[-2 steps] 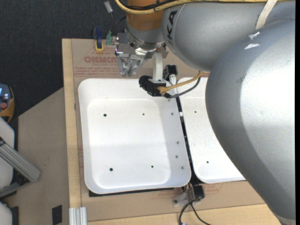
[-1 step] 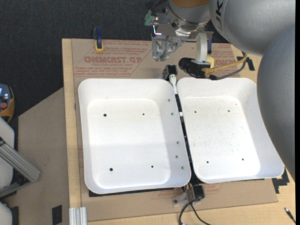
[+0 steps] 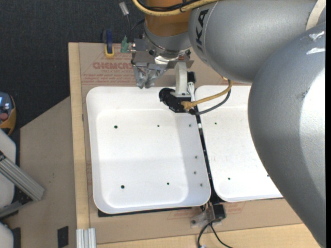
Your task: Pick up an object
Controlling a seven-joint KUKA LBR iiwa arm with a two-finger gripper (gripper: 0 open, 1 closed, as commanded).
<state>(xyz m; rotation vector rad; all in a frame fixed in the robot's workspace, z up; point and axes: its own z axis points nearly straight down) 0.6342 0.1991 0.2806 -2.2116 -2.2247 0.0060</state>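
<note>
**Object for pickup: location not resolved from camera view**

Object for pickup: cannot tell where it lies; not made out with any certainty on the pale bin floors.

Two-finger gripper [image 3: 145,80]: hangs at the far rim of the left shallow white bin [image 3: 139,154], toward that bin's far right corner, pointing down. Looks to sit just above the rim; contact not determinable. Cannot tell whether wide, narrow or closed on anything, as the tip is small and cluttered at this slant.

Grey arm [image 3: 248,30]: enters from the right and covers the upper right of the view along with much of the right shallow white bin [image 3: 238,159]. Orange band [image 3: 165,4] directly above the wrist.

Bins: side by side, edges nearly touching, parted by a narrow black strip [image 3: 204,149]. Small dark dots [image 3: 116,127] spread across the left bin floor, with similar dots on the right.

Bench [image 3: 77,154]: brown board under both bins, with red printed lettering [image 3: 111,65] beyond the left bin's far rim.

Far edge of bench: small blue-and-yellow piece [image 3: 108,43] standing upright, small green piece [image 3: 124,45] just beside it, both left of the gripper and apart from it.

Near edge of bench: black plug with cable [image 3: 214,212], below the gap between the bins.

Off bench, left: grey aluminium rail [image 3: 23,180], lying at a slant.
</note>
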